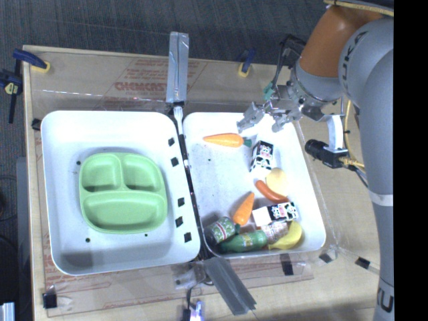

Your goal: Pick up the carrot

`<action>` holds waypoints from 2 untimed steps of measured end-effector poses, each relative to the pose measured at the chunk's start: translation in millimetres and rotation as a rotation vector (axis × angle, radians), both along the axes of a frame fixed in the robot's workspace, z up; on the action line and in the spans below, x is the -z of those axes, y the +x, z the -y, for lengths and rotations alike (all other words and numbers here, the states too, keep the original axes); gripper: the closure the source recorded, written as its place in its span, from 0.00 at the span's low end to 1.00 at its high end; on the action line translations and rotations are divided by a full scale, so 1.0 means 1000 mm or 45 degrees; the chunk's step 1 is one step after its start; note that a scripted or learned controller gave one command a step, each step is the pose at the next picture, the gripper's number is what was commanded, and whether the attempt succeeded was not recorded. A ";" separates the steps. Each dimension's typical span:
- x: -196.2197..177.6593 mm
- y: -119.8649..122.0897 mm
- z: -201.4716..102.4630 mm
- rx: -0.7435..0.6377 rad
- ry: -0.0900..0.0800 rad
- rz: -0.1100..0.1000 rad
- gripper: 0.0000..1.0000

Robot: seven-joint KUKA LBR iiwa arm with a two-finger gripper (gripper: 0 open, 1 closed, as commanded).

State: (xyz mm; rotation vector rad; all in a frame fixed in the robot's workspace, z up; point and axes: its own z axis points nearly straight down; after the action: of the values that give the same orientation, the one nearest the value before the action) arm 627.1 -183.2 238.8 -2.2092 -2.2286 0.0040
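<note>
An orange carrot [224,140] lies flat near the far edge of the right bin [210,179], its tip pointing left. A second, shorter carrot-like orange piece [243,208] lies tilted lower in the same bin. My gripper [266,119] hangs over the bin's far right corner, just up and to the right of the first carrot. Its fingers [250,120] are spread open with nothing between them. They stand apart from the carrot.
Packed in the right bin's near right part are two black-and-white cow-print boxes [263,156], a red sausage [271,190], a banana [289,236], a green cucumber [244,241] and a can [223,229]. A green divided plate [122,192] sits in the left bin [60,152].
</note>
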 end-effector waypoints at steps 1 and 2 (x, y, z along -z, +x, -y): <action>0.150 0.027 -0.047 0.028 0.002 -0.013 0.00; 0.139 0.027 -0.047 0.022 0.001 -0.016 1.00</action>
State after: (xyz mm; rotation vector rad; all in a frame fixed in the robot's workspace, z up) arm 654.3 -136.5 99.4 -2.2217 -2.2030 0.0165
